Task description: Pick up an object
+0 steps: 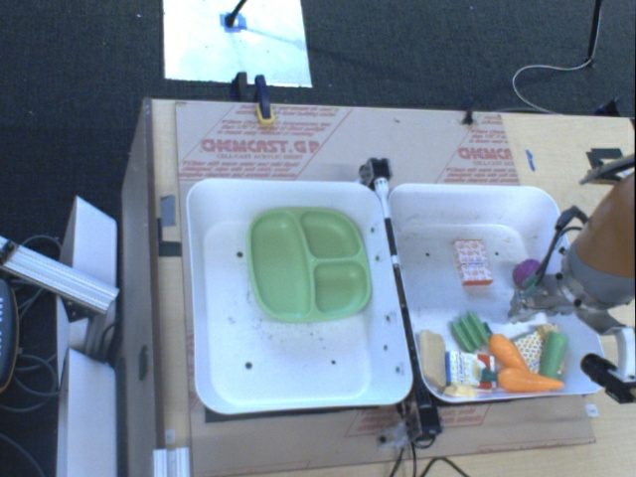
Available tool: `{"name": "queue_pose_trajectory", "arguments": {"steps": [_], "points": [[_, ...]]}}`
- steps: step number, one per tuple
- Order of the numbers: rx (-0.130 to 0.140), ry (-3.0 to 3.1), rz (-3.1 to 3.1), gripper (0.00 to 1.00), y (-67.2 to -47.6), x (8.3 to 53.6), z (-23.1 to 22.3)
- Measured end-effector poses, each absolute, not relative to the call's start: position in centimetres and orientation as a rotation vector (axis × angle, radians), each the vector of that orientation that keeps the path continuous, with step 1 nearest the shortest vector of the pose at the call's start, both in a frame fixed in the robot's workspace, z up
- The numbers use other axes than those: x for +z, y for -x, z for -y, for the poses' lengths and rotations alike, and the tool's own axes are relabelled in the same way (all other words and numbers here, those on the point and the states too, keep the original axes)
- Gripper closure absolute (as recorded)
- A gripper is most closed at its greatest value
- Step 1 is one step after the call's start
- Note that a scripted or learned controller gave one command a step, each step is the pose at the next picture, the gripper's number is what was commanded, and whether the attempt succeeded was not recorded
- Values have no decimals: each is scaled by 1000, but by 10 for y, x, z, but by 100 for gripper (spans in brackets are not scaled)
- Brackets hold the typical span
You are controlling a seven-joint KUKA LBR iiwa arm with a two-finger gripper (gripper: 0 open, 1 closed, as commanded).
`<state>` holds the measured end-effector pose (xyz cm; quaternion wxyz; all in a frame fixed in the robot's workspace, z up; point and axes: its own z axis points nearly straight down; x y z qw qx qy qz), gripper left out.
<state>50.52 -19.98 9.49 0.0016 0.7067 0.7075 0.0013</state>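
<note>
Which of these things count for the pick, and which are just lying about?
For the pick: gripper; purple item; orange-white box; carrots; green pods.
Lying about: green divided plate; clamp; white sheet.

The bench (298, 142) bears two white bins (224, 366) side by side.

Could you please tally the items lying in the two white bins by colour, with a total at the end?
Green: 3, the green sectioned plastic plate, a green ridged toy vegetable and a small green toy cylinder
Orange: 2, two orange toy carrots
Red-and-white: 1, a small printed box
Purple: 1, a small purple toy
Tan: 1, a tan flat piece
Multicoloured: 1, a printed packet
Total: 9
</note>
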Motion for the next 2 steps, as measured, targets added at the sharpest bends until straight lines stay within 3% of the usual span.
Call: {"name": "queue_pose_trajectory", "arguments": {"steps": [1, 2], "points": [[4, -2218, -2221, 0, -505, 95, 200], [1, -2216, -2224, 0, -553, 84, 206]]}}
